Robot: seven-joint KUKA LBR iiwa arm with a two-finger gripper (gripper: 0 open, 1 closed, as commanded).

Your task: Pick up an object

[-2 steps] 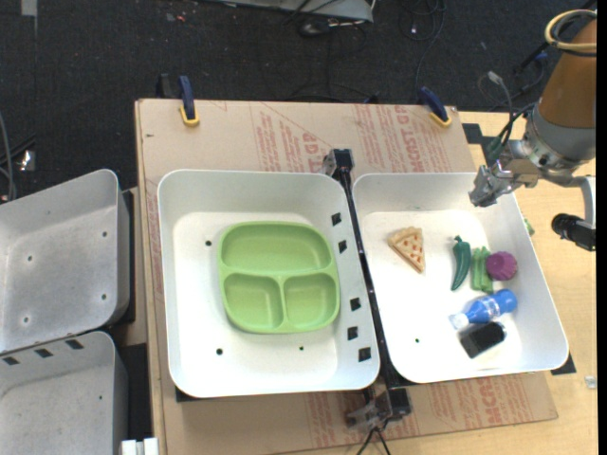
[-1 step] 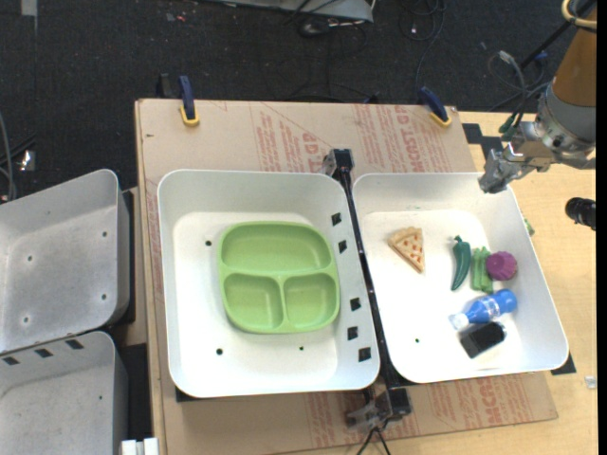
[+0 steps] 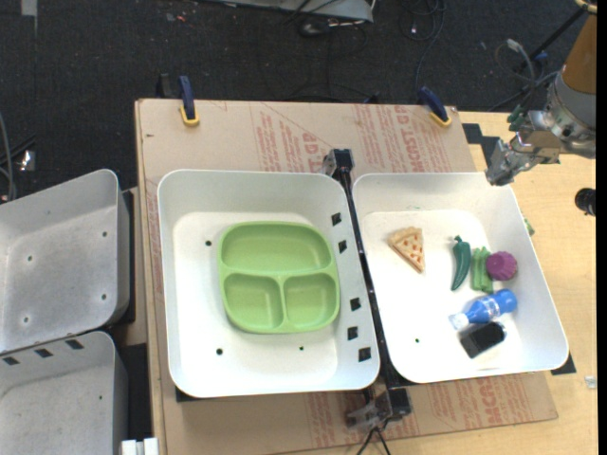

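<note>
The right bin (image 3: 432,363) holds a pizza-slice toy (image 3: 409,248), a green pepper-like toy (image 3: 461,263), a small green piece (image 3: 481,267), a purple ball-like toy (image 3: 502,265), a blue bottle (image 3: 487,308) and a black block (image 3: 482,338). My gripper (image 3: 500,166) hangs above the bin's far right corner, apart from all the objects. I see nothing between its fingers.
The left bin (image 3: 185,349) carries a green divided plate (image 3: 280,276). Spare white bins (image 3: 57,254) lie off the bench at the left. Blue and yellow clamps (image 3: 189,105) hold the board's far edge. Cables trail behind the bench.
</note>
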